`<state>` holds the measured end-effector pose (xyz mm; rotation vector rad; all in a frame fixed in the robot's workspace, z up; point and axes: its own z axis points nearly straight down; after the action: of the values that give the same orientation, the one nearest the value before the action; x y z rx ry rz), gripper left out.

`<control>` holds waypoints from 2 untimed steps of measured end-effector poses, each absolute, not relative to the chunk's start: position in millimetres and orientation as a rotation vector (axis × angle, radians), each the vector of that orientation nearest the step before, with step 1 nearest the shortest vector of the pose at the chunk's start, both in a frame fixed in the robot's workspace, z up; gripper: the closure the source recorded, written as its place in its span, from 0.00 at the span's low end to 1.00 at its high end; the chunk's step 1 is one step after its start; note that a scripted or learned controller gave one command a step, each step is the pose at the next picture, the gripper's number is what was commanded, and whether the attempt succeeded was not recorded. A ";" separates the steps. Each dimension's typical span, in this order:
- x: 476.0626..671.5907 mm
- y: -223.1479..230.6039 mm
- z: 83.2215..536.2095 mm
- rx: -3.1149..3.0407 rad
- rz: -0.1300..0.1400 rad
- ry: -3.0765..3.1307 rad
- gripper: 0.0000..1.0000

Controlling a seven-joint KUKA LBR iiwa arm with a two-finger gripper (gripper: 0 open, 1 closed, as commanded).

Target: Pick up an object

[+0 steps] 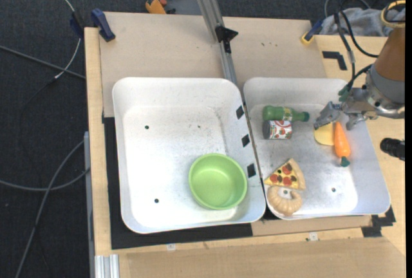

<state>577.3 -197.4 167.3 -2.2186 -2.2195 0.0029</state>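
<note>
My gripper (pixel 338 117) hangs over the right bin (pixel 367 190) near its right wall, and it looks open. An orange carrot (pixel 342 143) lies just below it, its upper end close to the fingertips. A yellow piece (pixel 323 136) rests beside the carrot on the left. Further left lie a green bottle (pixel 283 114) and a small red-and-white can (pixel 278 129). A pizza slice (pixel 286 175) and a round bagel (pixel 284 201) sit near the bin's front left corner. I see nothing gripped between the fingers.
The left bin (pixel 161 141) holds a green bowl (pixel 217 180) near its front right corner. A metal pole (pixel 209 0) slants down to the divide between the bins. Cables (pixel 347 13) lie at the back right of the bench.
</note>
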 end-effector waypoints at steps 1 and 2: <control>573.6 -197.1 124.8 -2.219 0.003 -2.220 0.00; 573.6 -196.0 94.4 -2.219 0.000 -2.221 0.00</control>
<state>573.6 -196.0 94.4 -2.2185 -2.2212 0.0001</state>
